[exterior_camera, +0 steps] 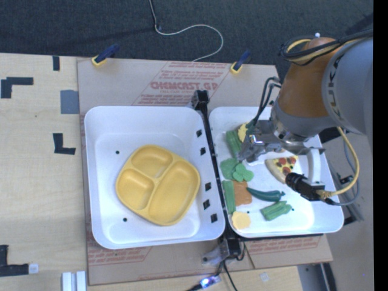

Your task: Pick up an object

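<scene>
The right bin holds several toy foods. A green pod and a yellow piece lie at its left wall. A leafy green piece sits just below them. Further forward lie an orange slab, a dark green chili, a ridged green piece and a round yellow slice. A pizza slice lies to the right. My gripper hangs low over the bin's left part, between the pod and the pizza slice. I see nothing held in it.
The left bin holds a yellow divided plate. A black divider runs between the bins. The arm's grey and orange body covers the right bin's far corner, with cables looping along its right side.
</scene>
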`<state>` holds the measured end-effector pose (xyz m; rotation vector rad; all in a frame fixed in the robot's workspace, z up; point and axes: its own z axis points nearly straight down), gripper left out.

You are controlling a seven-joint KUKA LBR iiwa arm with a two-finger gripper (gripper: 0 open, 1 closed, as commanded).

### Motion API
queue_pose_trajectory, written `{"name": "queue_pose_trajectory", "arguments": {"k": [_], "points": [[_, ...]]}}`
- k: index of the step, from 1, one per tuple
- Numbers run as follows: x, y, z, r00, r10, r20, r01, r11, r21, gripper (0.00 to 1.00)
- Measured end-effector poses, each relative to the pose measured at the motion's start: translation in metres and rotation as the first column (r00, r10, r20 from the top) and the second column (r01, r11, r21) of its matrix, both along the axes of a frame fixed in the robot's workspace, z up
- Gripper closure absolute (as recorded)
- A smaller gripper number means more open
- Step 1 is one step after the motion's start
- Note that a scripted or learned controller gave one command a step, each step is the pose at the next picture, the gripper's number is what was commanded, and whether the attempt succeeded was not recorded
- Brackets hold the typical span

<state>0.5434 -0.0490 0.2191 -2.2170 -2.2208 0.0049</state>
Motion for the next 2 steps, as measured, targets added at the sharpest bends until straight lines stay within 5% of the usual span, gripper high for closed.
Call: {"name": "queue_pose_trajectory", "arguments": {"k": [2], "points": [[0.001,-0.006,-0.006,1.000,0.000,-0.001,0.000,1.000,-0.001,1.00]]}}
